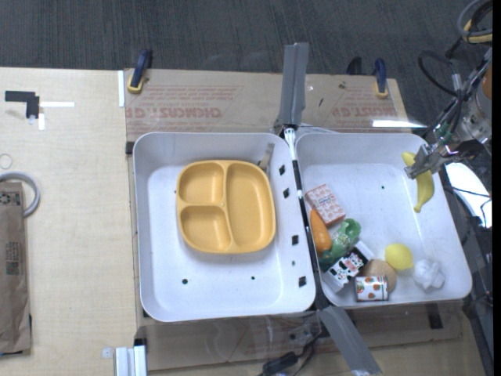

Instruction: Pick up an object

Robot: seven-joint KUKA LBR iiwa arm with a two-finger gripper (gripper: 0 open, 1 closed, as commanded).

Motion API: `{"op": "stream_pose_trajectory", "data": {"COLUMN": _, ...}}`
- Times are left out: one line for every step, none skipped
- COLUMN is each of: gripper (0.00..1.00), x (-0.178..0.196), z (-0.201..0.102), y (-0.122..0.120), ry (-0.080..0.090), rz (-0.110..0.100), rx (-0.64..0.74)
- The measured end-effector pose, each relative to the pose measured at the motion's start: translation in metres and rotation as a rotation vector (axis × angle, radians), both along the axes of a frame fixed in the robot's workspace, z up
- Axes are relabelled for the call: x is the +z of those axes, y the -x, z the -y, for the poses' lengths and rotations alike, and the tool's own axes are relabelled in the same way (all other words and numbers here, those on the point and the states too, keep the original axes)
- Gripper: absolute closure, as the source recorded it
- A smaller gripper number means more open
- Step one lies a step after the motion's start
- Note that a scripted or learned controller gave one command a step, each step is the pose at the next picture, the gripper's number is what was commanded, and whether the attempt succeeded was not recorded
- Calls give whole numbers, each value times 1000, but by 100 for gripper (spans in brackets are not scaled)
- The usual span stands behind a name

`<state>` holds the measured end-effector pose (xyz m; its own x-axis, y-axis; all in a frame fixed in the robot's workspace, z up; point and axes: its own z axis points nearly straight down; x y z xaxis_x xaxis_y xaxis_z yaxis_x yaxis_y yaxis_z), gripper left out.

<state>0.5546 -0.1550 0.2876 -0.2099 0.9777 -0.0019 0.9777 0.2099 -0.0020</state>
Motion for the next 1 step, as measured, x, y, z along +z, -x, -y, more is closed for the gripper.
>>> {"op": "stream_pose_trajectory", "data": {"gripper": 0, "x": 0, "z": 0, "y": 0, "ry": 0, "rz": 0, "rx": 0}}
